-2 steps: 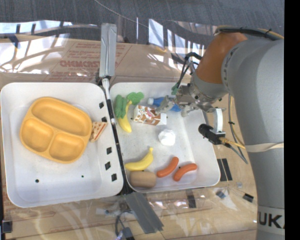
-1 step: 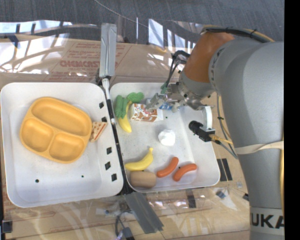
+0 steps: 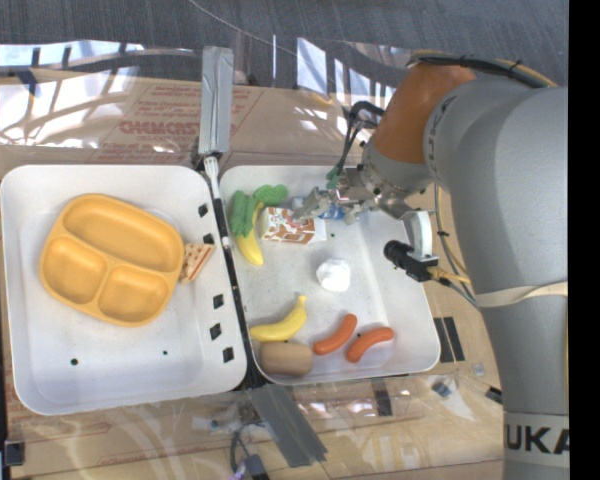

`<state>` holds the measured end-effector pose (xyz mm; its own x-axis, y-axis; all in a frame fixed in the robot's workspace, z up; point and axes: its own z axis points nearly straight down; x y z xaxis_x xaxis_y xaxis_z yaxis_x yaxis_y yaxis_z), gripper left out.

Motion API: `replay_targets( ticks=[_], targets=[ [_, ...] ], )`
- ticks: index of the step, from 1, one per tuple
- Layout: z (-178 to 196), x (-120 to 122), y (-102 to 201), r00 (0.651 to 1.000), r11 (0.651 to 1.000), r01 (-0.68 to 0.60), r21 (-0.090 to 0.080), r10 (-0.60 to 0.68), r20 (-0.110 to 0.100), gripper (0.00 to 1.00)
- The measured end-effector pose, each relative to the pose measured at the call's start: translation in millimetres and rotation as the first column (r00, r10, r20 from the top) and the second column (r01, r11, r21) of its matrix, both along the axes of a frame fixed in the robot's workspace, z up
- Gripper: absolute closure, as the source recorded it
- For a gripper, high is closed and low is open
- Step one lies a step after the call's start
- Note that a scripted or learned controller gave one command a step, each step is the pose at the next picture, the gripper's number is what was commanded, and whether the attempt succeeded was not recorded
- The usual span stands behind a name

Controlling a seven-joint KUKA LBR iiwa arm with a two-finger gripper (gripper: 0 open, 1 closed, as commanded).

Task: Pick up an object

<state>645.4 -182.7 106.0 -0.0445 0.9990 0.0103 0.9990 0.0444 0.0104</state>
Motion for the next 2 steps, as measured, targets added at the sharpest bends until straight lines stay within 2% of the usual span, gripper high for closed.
replay_targets(
  ticks=[1,2],
  targets=[
    [11.2,2.1,-2.8,1.0,1.0,-0.006,-0.01,0.006,0.004,1.0],
    [10.0,1.0,-2.6,1.0,1.0,-0.006,-0.008,0.006,0.0,0.0]
  ],
)
